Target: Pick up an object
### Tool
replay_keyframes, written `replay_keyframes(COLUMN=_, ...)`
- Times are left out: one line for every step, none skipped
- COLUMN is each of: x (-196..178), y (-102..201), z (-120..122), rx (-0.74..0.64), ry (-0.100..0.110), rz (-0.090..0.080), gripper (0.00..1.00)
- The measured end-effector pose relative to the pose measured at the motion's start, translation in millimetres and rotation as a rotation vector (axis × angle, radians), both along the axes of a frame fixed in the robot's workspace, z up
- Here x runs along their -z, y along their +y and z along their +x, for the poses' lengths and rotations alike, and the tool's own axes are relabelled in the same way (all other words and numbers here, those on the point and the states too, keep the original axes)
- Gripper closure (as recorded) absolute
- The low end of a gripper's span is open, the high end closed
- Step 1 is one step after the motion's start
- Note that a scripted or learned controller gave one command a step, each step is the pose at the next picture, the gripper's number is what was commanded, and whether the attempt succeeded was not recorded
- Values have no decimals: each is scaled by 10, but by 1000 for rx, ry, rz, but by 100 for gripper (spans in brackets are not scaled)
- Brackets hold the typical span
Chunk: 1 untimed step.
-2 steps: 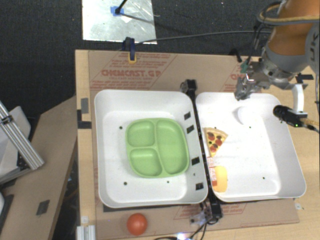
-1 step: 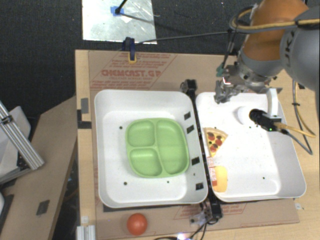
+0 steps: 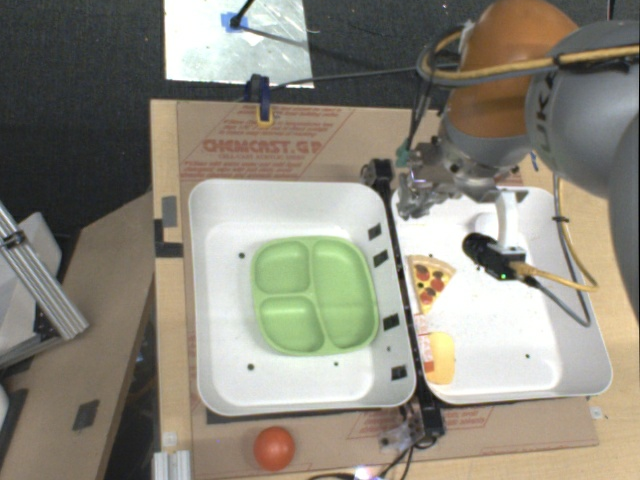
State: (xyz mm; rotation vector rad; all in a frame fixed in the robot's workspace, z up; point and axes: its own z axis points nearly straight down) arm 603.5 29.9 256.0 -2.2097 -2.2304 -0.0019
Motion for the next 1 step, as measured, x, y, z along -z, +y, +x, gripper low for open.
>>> replay_keyframes(x=197, y=494, z=-70, rx=1, ry=0, rz=-1, gripper=100)
